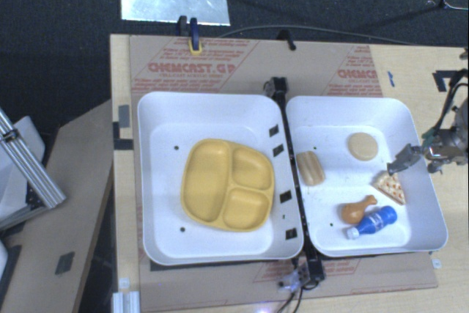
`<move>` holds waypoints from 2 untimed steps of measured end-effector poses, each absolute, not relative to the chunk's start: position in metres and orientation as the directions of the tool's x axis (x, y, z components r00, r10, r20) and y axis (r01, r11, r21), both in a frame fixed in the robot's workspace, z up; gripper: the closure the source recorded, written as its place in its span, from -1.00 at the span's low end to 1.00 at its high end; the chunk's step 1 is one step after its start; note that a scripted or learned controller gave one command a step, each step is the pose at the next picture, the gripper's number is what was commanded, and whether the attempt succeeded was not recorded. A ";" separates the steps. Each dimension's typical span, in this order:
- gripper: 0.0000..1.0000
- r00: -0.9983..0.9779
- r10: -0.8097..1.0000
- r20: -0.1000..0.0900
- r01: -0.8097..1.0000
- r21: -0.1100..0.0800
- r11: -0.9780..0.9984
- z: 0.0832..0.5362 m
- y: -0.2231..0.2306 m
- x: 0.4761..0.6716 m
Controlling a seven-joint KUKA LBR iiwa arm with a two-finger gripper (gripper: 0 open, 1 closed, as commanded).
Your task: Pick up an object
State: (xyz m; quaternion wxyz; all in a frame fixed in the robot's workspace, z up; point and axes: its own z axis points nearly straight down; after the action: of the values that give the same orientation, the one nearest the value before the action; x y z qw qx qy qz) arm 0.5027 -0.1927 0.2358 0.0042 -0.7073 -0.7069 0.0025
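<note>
Objects for picking are all found in the right shallow white bin (322, 117); none is yet lifted. Taken from left to right, they are a tan ridged bread-like block (311, 168) beside the dividing wall, a brown plastic drumstick (357, 210), a small blue bottle with a white cap (373, 221) touching the drumstick's lower side, a pale round biscuit-shaped disc (362, 146), and a triangular pizza-slice piece (391, 188) near the right wall.

The grey two-finger gripper (405, 158) is seen at the bin's right rim, just above the pizza slice. One dark finger is visible pointing toward the slice; whether the jaws stand apart or together cannot be told from this slanted view, and nothing is seen between them.

The pizza slice is judged the nearest target. A flat, thin piece is likely to be awkward; a low, centred descent would be required, clear of the bin wall. The disc offers more open space.

The left shallow white bin (157, 110) holds a yellow compartmented plastic plate (227, 185), well apart from the work.
</note>
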 end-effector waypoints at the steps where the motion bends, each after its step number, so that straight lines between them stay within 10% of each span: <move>1: -1.00 -0.003 1.000 -0.001 1.000 0.002 0.003 0.241 -0.192 0.505; 2: -1.00 -0.003 1.000 0.002 1.000 -0.003 0.003 0.191 -0.182 0.509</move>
State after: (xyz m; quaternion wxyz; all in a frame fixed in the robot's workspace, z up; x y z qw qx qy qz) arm 0.5086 -0.1821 0.1908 0.0016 -0.7061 -0.7081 0.0004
